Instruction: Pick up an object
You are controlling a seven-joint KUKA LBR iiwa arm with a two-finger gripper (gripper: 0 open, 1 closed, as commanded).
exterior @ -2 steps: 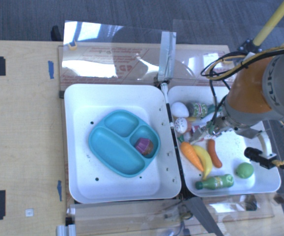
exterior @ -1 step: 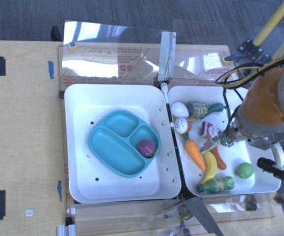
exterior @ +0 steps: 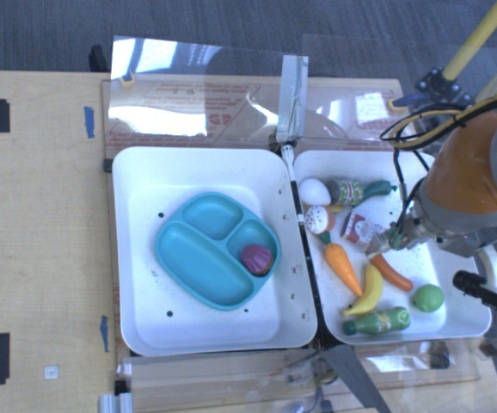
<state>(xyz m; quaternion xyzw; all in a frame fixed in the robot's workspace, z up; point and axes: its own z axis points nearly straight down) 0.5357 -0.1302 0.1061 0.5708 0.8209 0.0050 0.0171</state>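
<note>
My gripper [exterior: 389, 241] is low inside the right bin [exterior: 465, 321], hanging from the orange-banded wrist. It sits just right of a red and white packet [exterior: 358, 228] and directly above the upper end of a red chili [exterior: 393, 273]. Around it lie an orange carrot [exterior: 343, 268], a yellow banana [exterior: 368, 290], a green lime [exterior: 428, 298], a green bottle [exterior: 377, 321] on its side, a dark green bottle [exterior: 358, 190], a white egg [exterior: 314, 191] and a speckled white ball [exterior: 317, 220]. I see nothing clearly between the fingers.
The left bin [exterior: 145, 317] holds a blue divided tray [exterior: 205, 261] with a purple round object [exterior: 256, 258] in its right compartment. A clear plastic wall [exterior: 197, 101] stands behind both bins. Cables and a yellow pole [exterior: 481, 28] are at the upper right.
</note>
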